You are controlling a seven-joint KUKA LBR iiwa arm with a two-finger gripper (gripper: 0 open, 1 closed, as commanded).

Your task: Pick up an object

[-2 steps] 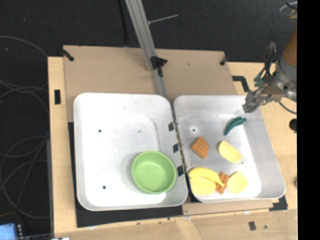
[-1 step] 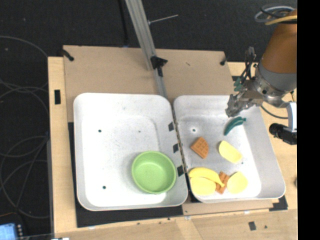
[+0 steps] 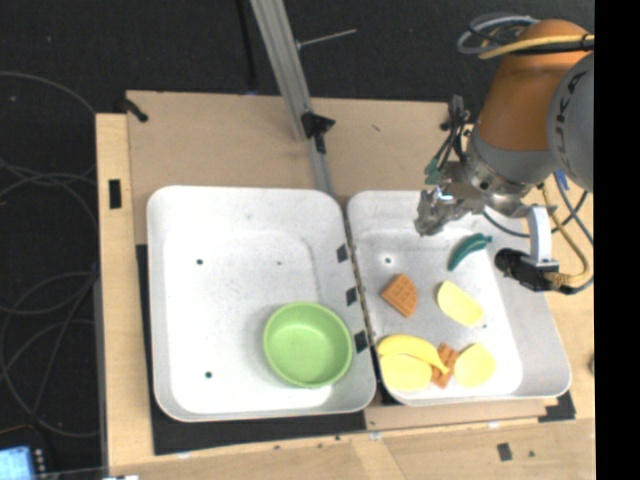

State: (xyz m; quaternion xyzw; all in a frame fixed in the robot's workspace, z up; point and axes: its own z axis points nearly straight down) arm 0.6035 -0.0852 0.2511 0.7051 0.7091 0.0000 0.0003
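Left bin [image 3: 200, 238]: a white bin with a green bowl [image 3: 307, 343] sitting near its front right corner.
Right bin [image 3: 385, 228]: a white bin with small toy foods. There is an orange waffle piece [image 3: 400, 295], a yellow slice [image 3: 460, 304], a big yellow piece [image 3: 404, 362], a yellow round piece [image 3: 476, 365], a small orange bit [image 3: 442, 360] between those two, and a dark green curved piece [image 3: 468, 249].
Bench [image 3: 220, 143]: a light brown board under both bins, with a grey metal pole [image 3: 285, 63] leaning over its back. The floor around it is dark.
Arm [image 3: 525, 98]: grey and orange, coming in from the right.
Gripper [image 3: 437, 213]: it is over the back of the right bin. Nothing can be seen in it.
Closest food: the dark green curved piece lies just beside the gripper, to its right and a bit nearer the front. The waffle piece is farther to the front.
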